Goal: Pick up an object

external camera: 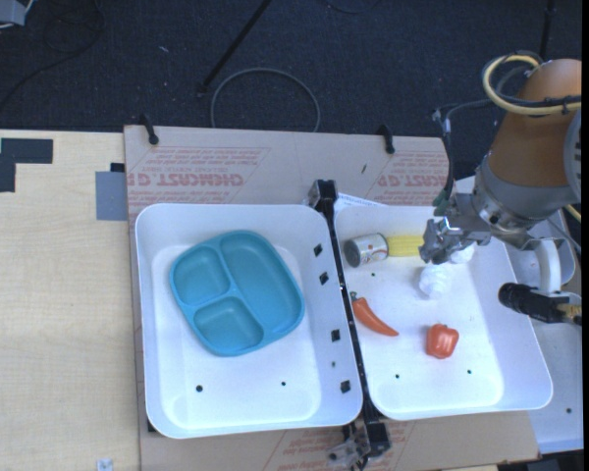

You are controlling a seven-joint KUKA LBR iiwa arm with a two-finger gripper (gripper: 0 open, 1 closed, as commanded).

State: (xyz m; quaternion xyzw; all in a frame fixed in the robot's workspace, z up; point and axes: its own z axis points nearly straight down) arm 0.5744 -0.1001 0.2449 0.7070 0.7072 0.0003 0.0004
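The right bin (pixel 491 386) holds several small things. A silver can (pixel 366 250) lies on its side near the divider, with a yellow piece (pixel 404 246) just to its right. A white crumpled lump (pixel 435 281) sits mid-bin. An orange chili pepper (pixel 374 318) lies near the divider, and a red bell pepper (pixel 442 340) sits further right. My gripper (pixel 440 247) hangs at the bin's back, right of the yellow piece and directly over the white lump's upper edge; whether it touches the lump is unclear.
In the left bin (pixel 177 400) lies a blue divided plate (pixel 236 290). A black divider (pixel 339 302) runs between the two bins. The bins rest on a cardboard sheet (pixel 245 170) on the bench.
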